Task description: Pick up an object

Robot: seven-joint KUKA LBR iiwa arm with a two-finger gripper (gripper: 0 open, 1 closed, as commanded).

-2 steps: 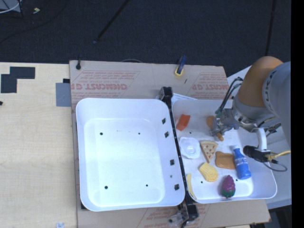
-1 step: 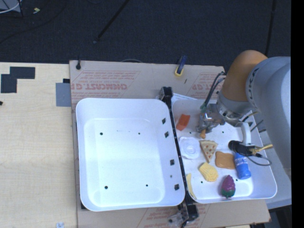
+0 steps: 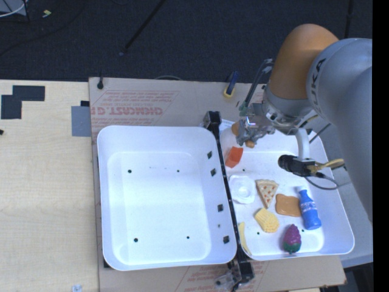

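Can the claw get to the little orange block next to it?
Probably yes. The claw hangs just above the orange block in the right bin, and nothing lies on top of the block. The bin's left wall is close beside it, which might crowd the grab.

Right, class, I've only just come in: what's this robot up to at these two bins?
The arm reaches in from the right, its gripper low over the far end of the right bin. An orange block lies just below it, not visibly grasped. Nearer lie a pizza slice, corn cob, blue bottle and purple toy.
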